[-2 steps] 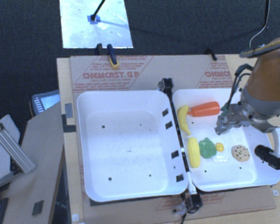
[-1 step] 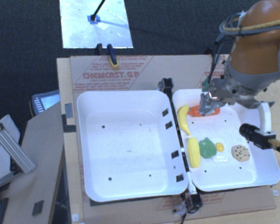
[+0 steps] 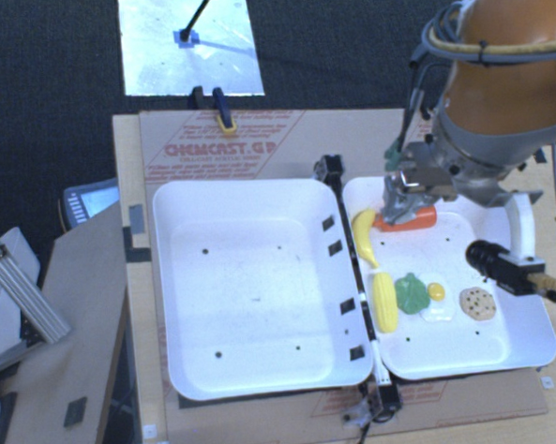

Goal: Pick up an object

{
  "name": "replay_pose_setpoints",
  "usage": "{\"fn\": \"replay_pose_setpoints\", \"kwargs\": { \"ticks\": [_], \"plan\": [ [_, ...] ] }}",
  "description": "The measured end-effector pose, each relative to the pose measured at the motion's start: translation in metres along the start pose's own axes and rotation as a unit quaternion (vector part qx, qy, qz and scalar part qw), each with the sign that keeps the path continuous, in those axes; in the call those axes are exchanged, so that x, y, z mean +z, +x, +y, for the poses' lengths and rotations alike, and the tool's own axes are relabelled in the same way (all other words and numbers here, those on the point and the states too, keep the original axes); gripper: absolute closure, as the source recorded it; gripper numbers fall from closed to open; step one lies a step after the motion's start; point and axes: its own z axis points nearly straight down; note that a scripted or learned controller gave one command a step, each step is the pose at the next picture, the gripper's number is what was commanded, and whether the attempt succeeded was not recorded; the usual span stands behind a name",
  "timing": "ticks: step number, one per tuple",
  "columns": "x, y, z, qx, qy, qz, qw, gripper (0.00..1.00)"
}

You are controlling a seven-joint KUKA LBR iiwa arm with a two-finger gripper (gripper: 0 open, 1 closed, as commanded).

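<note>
My gripper (image 3: 405, 202) hangs low over the back of the right bin (image 3: 526, 353), directly above an orange carrot-like toy (image 3: 421, 219) and partly covering its left end. Whether it touches the toy cannot be made out. A yellow banana (image 3: 363, 237) lies just left of the carrot by the bin's left wall. Toward the front sit a yellow corn cob (image 3: 384, 301), a green leafy toy (image 3: 412, 293), a fried egg (image 3: 437, 297) and a round cookie (image 3: 477, 303).
The left bin (image 3: 178, 199) lies beside the right one, with a black divider strip (image 3: 348, 259) between them. A black cylinder with a cable (image 3: 499, 265) juts over the right bin's right side. The arm's orange band (image 3: 511, 38) looms above.
</note>
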Motion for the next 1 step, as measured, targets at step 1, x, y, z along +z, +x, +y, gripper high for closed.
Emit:
{"fn": "replay_pose_setpoints", "kwargs": {
  "ticks": [1],
  "plan": [
    [-0.0767, 0.0345, -0.0206, 0.001, -0.001, 0.001, 1.0000, 1.00]
  ]
}}
